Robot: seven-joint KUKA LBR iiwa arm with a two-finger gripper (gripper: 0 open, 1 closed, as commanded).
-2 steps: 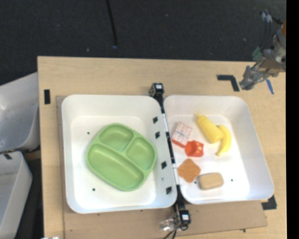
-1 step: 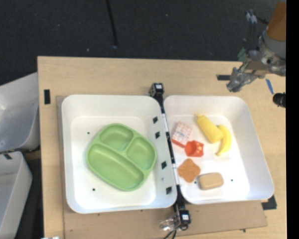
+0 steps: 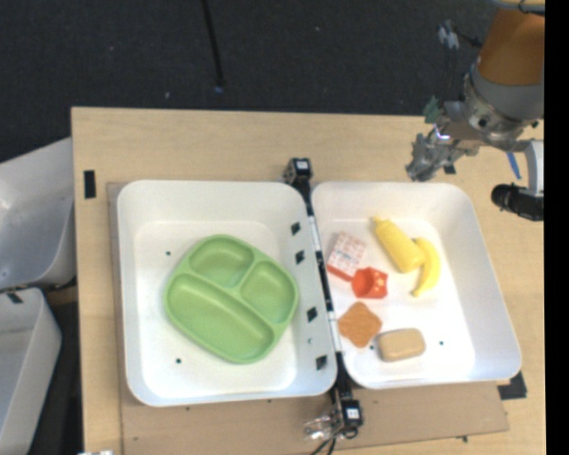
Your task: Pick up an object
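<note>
Tray (image 3: 231, 298): green, smooth, three-compartment | banana (image 3: 427, 265): curved, yellow | end effector (image 3: 427, 162): grip state cannot be told

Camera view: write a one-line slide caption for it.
End effector above the right bin's far edge; green plate in the left bin.

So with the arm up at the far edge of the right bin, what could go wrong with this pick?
1. The right bin's items sit packed together: the red piece touches the pink block, and the banana lies against the yellow bottle, so the gripper may nudge or catch a neighbour.
2. The orange wafer looks flat, so the gripper may slide over it.
3. Items near the bin divider risk a collision.
</note>
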